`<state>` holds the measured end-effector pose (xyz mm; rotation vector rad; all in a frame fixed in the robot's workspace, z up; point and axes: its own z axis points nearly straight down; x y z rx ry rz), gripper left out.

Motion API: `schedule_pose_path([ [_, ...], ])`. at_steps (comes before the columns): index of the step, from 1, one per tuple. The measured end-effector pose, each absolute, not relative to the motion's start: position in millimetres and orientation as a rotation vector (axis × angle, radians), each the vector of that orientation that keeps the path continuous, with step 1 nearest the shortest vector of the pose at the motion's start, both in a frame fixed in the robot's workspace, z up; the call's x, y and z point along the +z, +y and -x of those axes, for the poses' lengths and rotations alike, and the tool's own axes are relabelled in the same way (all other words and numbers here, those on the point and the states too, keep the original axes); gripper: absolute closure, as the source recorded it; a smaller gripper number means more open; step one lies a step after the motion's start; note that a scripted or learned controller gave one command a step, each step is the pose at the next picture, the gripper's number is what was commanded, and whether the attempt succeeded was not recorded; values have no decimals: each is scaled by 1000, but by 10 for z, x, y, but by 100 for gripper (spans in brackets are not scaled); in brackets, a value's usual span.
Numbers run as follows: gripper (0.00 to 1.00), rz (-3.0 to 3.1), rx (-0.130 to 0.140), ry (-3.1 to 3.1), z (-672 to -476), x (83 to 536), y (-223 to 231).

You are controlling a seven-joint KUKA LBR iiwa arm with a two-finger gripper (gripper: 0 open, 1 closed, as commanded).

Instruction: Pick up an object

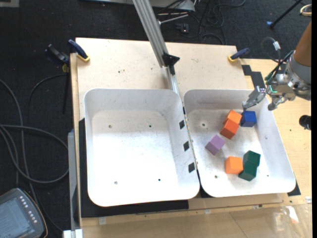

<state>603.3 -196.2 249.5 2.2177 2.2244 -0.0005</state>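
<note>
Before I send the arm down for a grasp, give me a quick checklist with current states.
1. Gripper fingers spread: ok, open.
2. Nothing between the fingers: ok.
3. Target within reach: ok, blue block sits just below the gripper in the right bin.
4. Clearance around target: not ok, the blue block touches the orange block.
5. Gripper centred over target: not ok, it sits up and right of the block, near the bin's rim.
6. Height above block: cannot tell.

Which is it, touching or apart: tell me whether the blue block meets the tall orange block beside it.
Touching. The camera view shows the blue block pressed against the tall orange block, with no bin floor between them.
</note>
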Motion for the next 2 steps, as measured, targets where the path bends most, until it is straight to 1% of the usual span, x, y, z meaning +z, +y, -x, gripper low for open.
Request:
schedule_pose_path([
  [2, 0, -2220, -5, 2230, -6089, 1262, -1828],
])
